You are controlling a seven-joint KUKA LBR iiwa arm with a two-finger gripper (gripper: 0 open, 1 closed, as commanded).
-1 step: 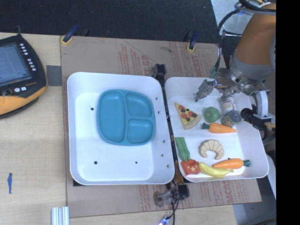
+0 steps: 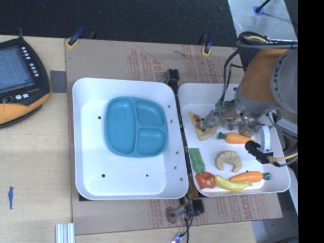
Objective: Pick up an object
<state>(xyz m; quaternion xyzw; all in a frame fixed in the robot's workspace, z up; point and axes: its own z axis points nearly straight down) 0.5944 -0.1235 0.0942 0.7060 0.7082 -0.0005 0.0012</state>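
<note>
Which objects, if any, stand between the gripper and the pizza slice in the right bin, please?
Nothing visible does. The gripper is low in the right bin, directly beside the pizza slice, with no other item between them. The carrot, croissant and green piece lie off to the sides.

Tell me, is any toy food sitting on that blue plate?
No, the blue plate lies bare in the left bin; the toy food sits in the right bin.

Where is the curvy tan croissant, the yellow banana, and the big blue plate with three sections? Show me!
Curvy tan croissant (image 2: 229, 160), camera view, on the middle of its arch.
Yellow banana (image 2: 231, 184), camera view, on the middle of its curved body.
Blue three-section plate (image 2: 135, 126), camera view, on the ridge where its sections meet.
</note>
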